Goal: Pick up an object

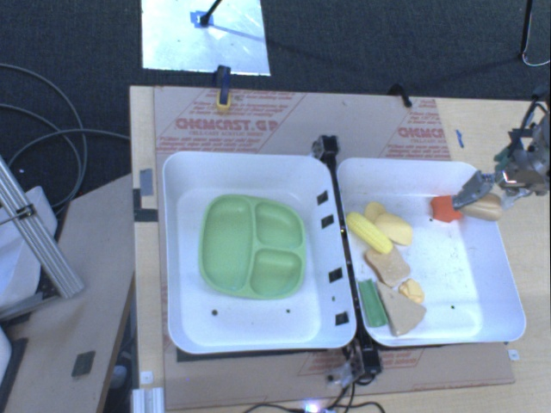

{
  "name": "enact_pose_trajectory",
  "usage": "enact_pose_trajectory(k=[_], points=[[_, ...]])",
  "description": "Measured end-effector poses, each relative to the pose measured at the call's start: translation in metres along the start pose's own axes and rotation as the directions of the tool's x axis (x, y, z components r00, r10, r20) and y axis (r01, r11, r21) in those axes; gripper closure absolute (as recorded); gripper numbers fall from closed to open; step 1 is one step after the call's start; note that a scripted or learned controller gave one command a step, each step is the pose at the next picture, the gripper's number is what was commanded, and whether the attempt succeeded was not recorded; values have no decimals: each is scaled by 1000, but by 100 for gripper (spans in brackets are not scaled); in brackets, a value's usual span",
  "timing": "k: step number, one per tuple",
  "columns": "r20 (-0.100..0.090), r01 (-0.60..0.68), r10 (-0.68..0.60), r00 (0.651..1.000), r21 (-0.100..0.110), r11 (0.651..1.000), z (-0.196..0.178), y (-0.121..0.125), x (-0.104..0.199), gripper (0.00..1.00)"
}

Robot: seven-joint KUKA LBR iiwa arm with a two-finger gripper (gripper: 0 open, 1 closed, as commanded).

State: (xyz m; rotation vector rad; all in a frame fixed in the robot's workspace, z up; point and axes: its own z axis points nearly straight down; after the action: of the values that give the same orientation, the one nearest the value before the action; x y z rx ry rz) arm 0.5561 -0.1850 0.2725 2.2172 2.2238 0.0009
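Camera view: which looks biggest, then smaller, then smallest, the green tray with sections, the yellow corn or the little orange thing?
1. Green plastic tray with three sections, by far the largest.
2. Yellow toy corn cob.
3. Small orange object, smallest, though the gripper partly covers it, so this is less sure.

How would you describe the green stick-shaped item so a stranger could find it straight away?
Start at the right-hand white bin, then go to its near-left corner beside the divider. The green stick lies there, next to a tan wedge; it is the bin's one green piece.
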Motion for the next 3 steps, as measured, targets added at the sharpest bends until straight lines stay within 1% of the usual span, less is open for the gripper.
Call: enact_pose_trajectory(k=[1,2,3], points=[[-6,-2,2,1000,15,1000,155,-48,27,0],[-3,7,-7,1000,0,1000,159,-23,89,0],[-2,5,-5,1000,-5,1000,84,-61,126,0]])
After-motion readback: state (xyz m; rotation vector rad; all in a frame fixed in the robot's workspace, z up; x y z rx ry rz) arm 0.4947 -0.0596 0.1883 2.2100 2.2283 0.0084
